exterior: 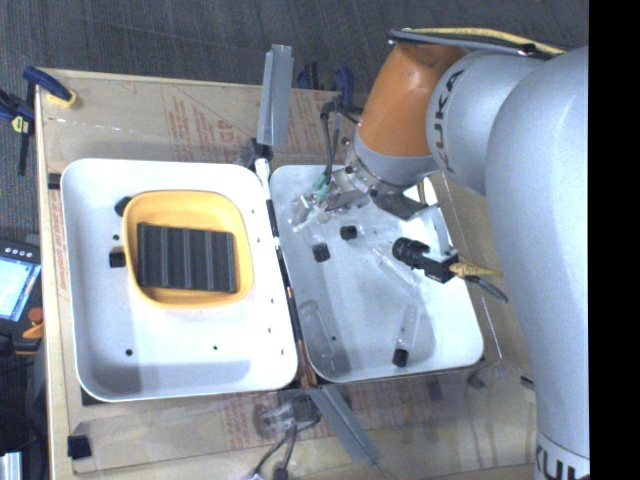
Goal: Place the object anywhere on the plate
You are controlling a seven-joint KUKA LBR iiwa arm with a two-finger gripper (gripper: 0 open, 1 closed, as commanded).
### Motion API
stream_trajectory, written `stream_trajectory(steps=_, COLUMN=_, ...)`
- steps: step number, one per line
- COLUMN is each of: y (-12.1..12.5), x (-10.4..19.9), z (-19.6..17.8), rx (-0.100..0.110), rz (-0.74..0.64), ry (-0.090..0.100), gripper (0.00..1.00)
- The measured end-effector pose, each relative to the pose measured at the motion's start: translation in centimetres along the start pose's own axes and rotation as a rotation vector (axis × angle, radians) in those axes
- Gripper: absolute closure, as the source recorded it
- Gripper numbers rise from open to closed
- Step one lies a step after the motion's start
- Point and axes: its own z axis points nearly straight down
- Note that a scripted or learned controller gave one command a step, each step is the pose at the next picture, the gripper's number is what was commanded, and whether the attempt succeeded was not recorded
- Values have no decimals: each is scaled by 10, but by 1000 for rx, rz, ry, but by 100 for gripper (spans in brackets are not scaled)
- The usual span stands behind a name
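Tool [320, 198] is low over the far-left corner of the right bin [445, 333], near the wall next to the left bin [150, 353]. Open or closed: cannot tell, its tip is lost in clear glare, and I cannot tell if it grips anything.

Yellow plate [190, 204] with a dark ridged centre sits in the left bin, toward the far side.

Small black piece [348, 232] lies on the right bin floor just beside the tool. Second black piece [320, 252] lies near that bin's left wall. Cannot tell which is the task's object; both are well apart from the plate.

Clear tube [402, 343] with a black end lies near the right bin's front edge. Dark item [117, 258] sits in the left bin just beside the plate's left rim.

Bins sit side by side on the worktop [150, 108].
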Motion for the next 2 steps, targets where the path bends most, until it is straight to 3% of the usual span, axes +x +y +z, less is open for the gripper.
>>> stream_trajectory(steps=1, y=32, x=59, z=2, rx=-3, rz=-226, ry=-4, gripper=100)
stream_trajectory(steps=2, y=32, x=59, z=2, rx=-3, rz=-226, ry=-4, gripper=0)
